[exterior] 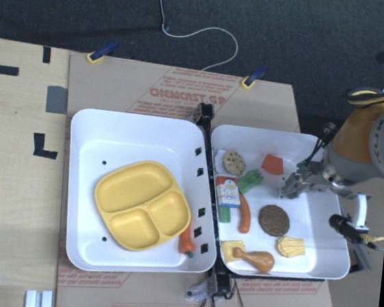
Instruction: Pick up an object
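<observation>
My gripper (291, 188) hangs low in the right bin (330, 268); I cannot tell how its jaws stand. The brown patty (274, 220) lies just below and slightly left of them, round, no long axis. The red piece (273, 164) sits up-left.

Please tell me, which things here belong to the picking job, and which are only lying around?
For the job: gripper; cookie; red piece; brown patty; hot dog; chicken leg; ridged chip; carrot.

Lying about: yellow tray; white cable; two clamps.
</observation>
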`<action>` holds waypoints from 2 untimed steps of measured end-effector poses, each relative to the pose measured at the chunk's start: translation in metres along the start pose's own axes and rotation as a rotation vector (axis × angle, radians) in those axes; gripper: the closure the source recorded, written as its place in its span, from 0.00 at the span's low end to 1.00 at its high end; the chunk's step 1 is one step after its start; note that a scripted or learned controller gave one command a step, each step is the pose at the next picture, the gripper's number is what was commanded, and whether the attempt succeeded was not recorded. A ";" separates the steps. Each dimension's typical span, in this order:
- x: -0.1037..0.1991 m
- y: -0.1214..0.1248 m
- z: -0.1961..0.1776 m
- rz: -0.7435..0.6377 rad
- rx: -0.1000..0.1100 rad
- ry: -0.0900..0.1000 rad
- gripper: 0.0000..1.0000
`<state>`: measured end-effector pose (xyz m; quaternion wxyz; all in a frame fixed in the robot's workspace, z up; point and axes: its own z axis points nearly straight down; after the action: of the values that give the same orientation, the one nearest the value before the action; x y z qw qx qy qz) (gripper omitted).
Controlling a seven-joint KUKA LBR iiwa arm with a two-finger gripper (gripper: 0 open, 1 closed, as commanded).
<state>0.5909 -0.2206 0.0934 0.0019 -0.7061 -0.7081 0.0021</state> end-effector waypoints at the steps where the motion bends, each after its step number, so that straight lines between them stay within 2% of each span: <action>1: 0.008 -0.007 -0.052 0.001 -0.005 0.001 1.00; 2: 0.000 -0.006 -0.096 0.002 -0.005 0.000 1.00</action>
<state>0.5853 -0.2210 0.1899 0.0000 -0.7067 -0.7075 0.0004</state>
